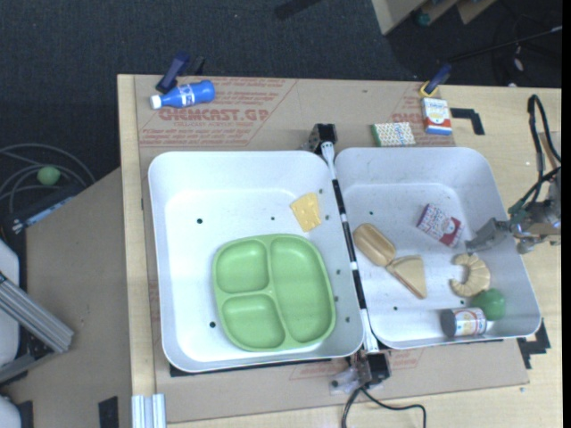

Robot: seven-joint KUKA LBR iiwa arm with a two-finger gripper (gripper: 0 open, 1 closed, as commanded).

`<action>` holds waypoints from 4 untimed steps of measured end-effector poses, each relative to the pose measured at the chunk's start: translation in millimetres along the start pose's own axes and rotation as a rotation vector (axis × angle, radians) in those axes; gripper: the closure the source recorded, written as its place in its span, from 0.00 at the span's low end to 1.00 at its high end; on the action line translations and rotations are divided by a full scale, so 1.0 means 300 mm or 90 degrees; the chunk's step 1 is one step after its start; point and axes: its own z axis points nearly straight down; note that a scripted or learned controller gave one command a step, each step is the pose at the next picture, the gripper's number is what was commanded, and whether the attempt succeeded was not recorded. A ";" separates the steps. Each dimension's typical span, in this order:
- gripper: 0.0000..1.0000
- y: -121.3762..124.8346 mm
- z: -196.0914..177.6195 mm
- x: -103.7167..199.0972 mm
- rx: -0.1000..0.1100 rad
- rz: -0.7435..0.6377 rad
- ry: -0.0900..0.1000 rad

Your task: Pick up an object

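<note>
A: What do we have on the surface (pixel 268 105)?

B: We see two shallow white bins side by side. The left white bin (pixel 178 239) holds a pale green plastic tray with three compartments (pixel 272 291) toward its front edge, and a small yellow wedge like a slice of cheese (pixel 307 210) near its right wall.

A: And the right white bin (pixel 401 172)?

B: That is where we find most of the loose things. A tan oblong bread-roll shape (pixel 375 243) lies near its left wall, with a tan triangular wedge (pixel 410 276) just beside it toward the front. A small red and white packet (pixel 439 224) lies near the middle. A beige curved croissant shape (pixel 470 275) sits toward the right wall, a small green ball (pixel 490 304) just in front of it, and a little bottle with a label, lying on its side (pixel 466 323), by the front right corner.

A: Where do we see the pincer (pixel 489 232)?

B: It reaches in over the right wall of the right bin, a grey metal piece. We cannot tell whether it is wide or narrow; the shape is too small and blurred. We see nothing between its tips.

A: What lies nearest it?

B: The croissant shape, just in front of it and apart from it. The red and white packet lies near, toward the bin's middle.

A: Anything outside the bins?

B: At the surface's back edge we see a blue and white bottle lying down (pixel 184 94) near the left corner, and a small patterned card (pixel 393 134) beside a small orange and white box (pixel 436 116) behind the right bin.
</note>
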 end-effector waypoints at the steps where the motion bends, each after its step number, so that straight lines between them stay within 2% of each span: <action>1: 0.00 0.291 0.129 0.063 -0.001 -0.001 0.001; 2: 0.00 0.252 0.345 0.005 0.001 -0.003 0.007; 3: 0.00 0.447 0.342 0.164 -0.001 -0.001 0.001; 4: 1.00 0.447 0.308 0.161 -0.002 -0.001 -0.001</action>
